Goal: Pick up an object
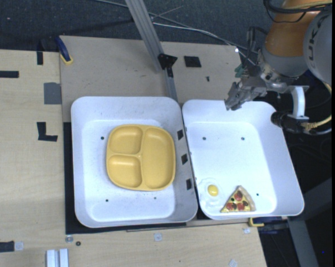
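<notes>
1. The gripper (233, 104) hangs over the right bin's (279, 149) far rim; whether it is spread or pressed together, I cannot tell.
2. A pizza slice (239, 200) and fried egg (212, 191) lie at that bin's near edge.
3. A yellow divided plate (141, 157) sits in the left bin (84, 149).

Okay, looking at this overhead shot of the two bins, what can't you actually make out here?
- Tool, camera view: small and dark at the right white bin's far rim; its state cannot be read.
- Grey arm with the orange band: cut off by the top and right edges.
- Small white-and-yellow fried-egg-like piece: too small to identify surely.
- Triangular pizza-slice toy: toppings too fine to tell.
- Yellow three-compartment plastic plate: hides the left white bin's floor beneath.
</notes>
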You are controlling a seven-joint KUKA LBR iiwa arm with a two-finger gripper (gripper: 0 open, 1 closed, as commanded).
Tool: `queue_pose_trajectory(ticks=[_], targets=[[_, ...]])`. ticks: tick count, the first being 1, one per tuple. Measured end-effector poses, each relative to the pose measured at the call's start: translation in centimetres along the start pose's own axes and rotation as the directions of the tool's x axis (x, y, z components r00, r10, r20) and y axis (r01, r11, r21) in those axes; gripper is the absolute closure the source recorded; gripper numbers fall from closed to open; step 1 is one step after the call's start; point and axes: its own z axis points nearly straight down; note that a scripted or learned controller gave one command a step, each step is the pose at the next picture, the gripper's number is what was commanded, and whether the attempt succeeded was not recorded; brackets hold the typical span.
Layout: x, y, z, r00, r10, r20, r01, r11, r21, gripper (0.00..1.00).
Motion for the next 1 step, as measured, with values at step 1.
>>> queue_pose_trajectory(ticks=[1], targets=[[5.01, -0.95, 1.78, 1.000, 0.000, 0.000, 0.000, 1.000, 0.000, 1.00]])
